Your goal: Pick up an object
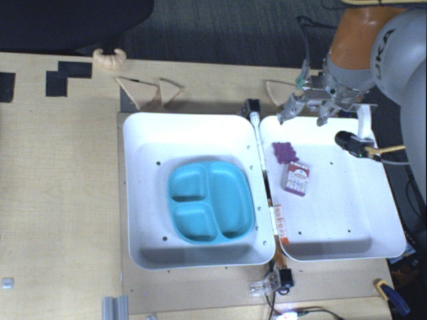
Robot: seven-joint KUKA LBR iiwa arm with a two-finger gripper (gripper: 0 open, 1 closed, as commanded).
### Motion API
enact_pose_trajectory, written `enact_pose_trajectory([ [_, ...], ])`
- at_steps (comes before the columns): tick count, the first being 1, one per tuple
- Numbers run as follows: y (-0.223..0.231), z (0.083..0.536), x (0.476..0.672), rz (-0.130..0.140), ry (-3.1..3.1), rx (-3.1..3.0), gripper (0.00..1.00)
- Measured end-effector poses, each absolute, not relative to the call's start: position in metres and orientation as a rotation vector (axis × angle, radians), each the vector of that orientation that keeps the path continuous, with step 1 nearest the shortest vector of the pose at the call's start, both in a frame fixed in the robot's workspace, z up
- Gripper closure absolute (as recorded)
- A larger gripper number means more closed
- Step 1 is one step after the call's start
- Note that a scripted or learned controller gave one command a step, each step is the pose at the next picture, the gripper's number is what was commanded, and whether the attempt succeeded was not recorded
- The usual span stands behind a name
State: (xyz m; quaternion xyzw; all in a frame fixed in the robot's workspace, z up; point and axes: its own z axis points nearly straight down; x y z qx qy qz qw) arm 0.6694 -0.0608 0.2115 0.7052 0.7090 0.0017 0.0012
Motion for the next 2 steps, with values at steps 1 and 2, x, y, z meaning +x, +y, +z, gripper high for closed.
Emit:
enact_pose_trajectory([
  [1, -0.115, 0.106, 0.668, 0.0, 2.224, 2.219, 0.0],
  [2, -0.114, 0.119, 0.671, 0.007, 2.224, 2.212, 1.0],
])
